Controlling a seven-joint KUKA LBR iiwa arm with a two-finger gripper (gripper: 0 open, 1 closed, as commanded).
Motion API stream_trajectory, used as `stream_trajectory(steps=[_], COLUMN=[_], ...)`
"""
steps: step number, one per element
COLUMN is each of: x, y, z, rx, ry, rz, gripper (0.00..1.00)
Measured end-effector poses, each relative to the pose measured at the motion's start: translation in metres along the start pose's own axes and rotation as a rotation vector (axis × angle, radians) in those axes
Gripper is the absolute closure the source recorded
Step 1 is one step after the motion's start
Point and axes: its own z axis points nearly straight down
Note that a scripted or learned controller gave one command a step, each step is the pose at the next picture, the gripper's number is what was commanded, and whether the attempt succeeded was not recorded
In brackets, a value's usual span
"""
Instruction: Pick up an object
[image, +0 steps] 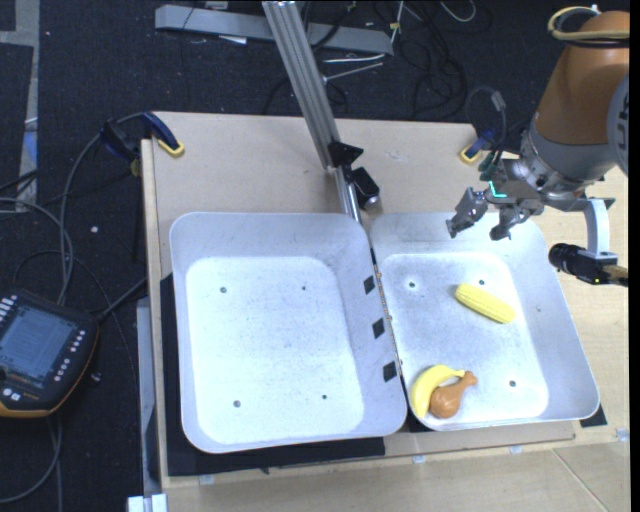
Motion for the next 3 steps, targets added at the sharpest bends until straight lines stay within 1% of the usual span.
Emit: stream_trajectory(steps=[1, 2, 3], x=[0.000, 0.001, 0.004], y=[0.000, 0.001, 0.008], z=[0.000, 0.042, 0.089], rx=[0.000, 0.004, 0.004], ry=[0.000, 0.000, 0.001], rz=[0.000, 0.000, 0.000], gripper=[0.00, 0.00, 0.00])
